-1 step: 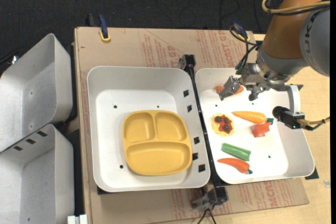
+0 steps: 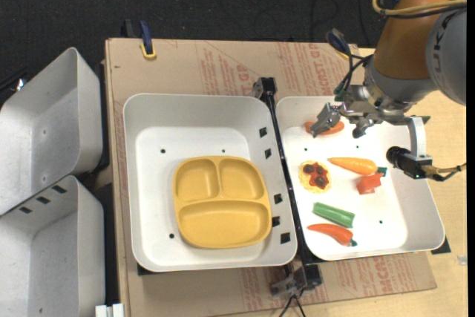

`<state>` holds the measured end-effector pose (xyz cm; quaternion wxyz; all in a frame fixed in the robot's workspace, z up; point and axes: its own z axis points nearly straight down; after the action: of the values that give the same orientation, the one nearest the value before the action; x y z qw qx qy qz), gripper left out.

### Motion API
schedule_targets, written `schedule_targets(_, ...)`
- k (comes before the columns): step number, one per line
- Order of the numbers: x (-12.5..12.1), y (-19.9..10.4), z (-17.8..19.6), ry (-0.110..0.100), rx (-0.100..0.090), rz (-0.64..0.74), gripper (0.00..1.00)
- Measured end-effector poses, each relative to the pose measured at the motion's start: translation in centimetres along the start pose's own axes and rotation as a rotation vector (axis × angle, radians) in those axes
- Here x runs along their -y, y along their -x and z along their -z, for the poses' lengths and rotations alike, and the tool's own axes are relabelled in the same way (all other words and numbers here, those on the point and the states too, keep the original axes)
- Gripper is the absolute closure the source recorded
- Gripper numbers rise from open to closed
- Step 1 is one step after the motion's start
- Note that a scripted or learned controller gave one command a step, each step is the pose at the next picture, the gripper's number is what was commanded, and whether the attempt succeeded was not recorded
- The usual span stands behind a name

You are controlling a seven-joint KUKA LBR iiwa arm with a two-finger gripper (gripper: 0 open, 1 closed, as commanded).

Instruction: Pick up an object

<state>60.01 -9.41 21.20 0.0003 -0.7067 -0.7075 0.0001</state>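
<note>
The bench is seen from above, a brown board bearing 2 shallow white bins side by side.

The left white bin holds 1 yellow plastic tray with 3 compartments, lying flat near the bin's middle. No small items are seen in it.

The right white bin holds the loose objects. The grey arm with the orange band reaches in from the right and hangs over the bin's far end.

The two-finger gripper is seen with its fingers spread apart, 1 dark fingertip over or just beside a small orange-red piece at the far left of the bin. Contact cannot be judged from this angle; nothing is seen clamped between the fingers.

Other items, by size:
- long orange carrot-shaped toy, mid-bin
- green pepper-shaped toy, nearer the front
- red chilli-shaped toy, just in front of the green one
- small yellow disc with dark red toppings, left of the carrot
- small red block, just beside the carrot's right end

Progress, as judged: the approach appears made; the pick is not yet done. All items lie on the bin floor. Left to do: closing on the orange-red piece, then lifting clear.
</note>
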Motion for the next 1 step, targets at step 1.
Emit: schedule_targets(1, -0.93, -0.16, -4.92, -0.002, 0.0, 0.0, 0.0)
